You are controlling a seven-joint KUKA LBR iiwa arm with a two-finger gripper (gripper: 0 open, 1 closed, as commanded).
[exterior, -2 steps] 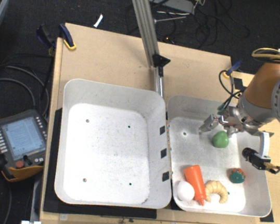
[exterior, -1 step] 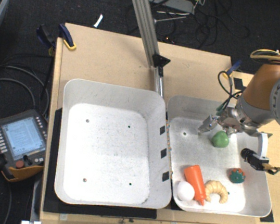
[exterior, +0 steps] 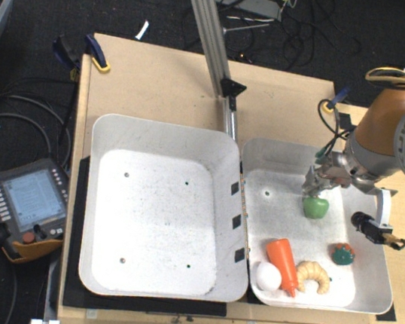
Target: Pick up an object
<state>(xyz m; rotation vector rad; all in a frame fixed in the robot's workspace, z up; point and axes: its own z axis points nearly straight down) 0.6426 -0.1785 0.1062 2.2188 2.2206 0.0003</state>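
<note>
We see even, fairly bright overhead light with no hard glare. The two white bins (exterior: pixel 156 211) read near overexposed, their floors speckled but legible. The bench (exterior: pixel 162 82) is evenly lit; the floor (exterior: pixel 34 24) around it falls dark. Shadows are soft and short, under the bins' near rims. Focus is acceptable, slightly soft and grainy overall. We note mild distortion at the frame edges.

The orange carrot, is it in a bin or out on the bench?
In: the orange carrot lies inside the right bin, beside a white ball.
</note>
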